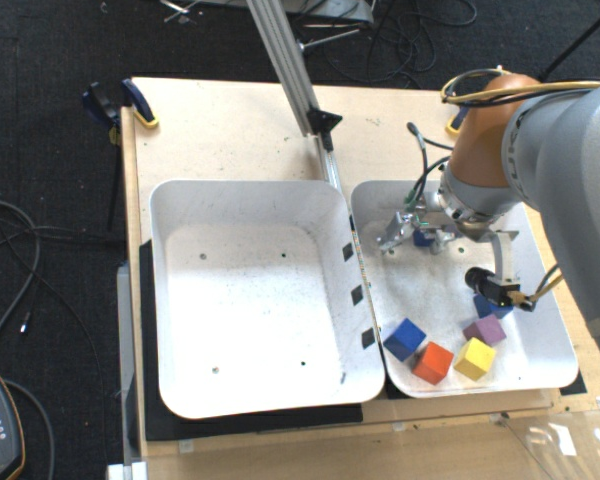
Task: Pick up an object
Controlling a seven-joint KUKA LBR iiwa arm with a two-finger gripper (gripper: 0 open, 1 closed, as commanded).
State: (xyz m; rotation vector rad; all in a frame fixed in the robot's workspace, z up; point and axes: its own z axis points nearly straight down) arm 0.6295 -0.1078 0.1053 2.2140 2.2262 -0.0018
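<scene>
You are looking down at an orange cube (432, 362), which is sitting nearest to you at the near end of the right bin (540, 363). A blue cube (405, 338) is resting just beside it on the left, a little farther back. A yellow cube (474, 358) is lying just to the right of the orange one, and a purple cube (486, 330) is sitting close behind the yellow one. All four are lying on the bin's speckled white floor, grouped together.

The claw (392, 236) is hanging over the far left part of the same bin, close to the wall it shares with the left bin (250, 298), and well apart from the cubes. You cannot tell whether the claw is open or closed, or whether it is touching the bin floor.

The grey arm (555, 158) is reaching in from the right, with its orange band (492, 96) showing above the wrist. Both bins are sitting side by side on a pale wooden counter (230, 128). A slanted metal rail (280, 48) is crossing the far side of the counter, and a blue and yellow clamp (120, 103) is gripping its far left corner.
</scene>
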